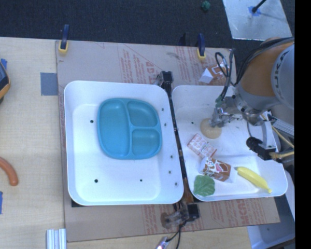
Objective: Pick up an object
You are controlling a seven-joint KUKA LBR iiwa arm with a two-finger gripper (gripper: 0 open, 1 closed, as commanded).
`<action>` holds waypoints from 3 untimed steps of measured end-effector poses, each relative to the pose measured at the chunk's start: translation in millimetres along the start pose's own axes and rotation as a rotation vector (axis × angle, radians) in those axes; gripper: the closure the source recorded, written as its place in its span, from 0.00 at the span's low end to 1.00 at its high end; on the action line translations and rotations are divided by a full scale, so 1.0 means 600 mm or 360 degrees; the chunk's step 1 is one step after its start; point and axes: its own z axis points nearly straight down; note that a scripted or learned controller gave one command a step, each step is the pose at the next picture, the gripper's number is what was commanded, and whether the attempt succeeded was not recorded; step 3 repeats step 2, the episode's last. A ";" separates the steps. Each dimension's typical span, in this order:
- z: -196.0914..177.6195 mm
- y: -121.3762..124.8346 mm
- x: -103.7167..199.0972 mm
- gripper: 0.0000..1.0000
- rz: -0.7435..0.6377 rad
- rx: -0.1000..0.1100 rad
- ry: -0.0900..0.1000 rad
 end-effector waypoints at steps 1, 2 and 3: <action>0.003 -0.002 -0.001 0.00 0.0001 0.0005 -0.0001; 0.016 -0.008 0.053 0.00 0.0003 -0.0011 -0.0001; 0.016 -0.008 0.053 0.00 0.0003 -0.0011 -0.0001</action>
